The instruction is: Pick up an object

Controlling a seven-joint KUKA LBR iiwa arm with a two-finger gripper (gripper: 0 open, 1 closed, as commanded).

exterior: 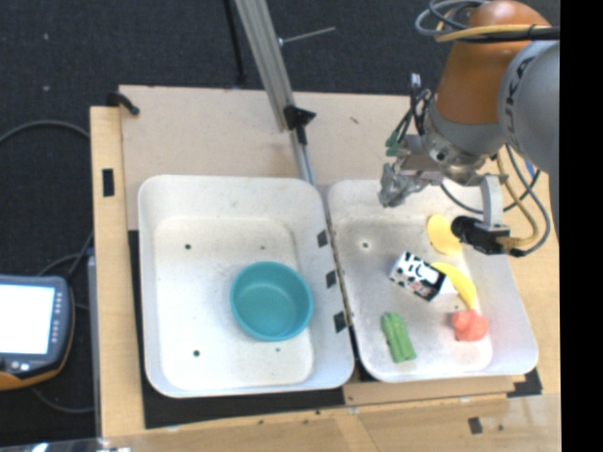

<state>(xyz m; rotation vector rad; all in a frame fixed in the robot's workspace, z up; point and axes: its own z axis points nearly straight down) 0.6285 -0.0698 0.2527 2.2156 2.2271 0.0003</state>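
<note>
The jaws point(394, 194) hang over the far left corner of the right bin point(516, 345), with nothing between them; whether they are parted or closed I cannot tell from this slant. The nearest candidates lie toward the near side: a black-and-white box point(417, 276) in the middle of that bin, a yellow spoon point(450, 252) just to its right, a green block point(398, 336) and a red lump point(470, 325) nearer the front. A good pick probably means centring over one separate item, such as the green block, squaring to its narrow side and descending straight. The left bin point(170, 205) holds a teal bowl point(271, 298).
</note>
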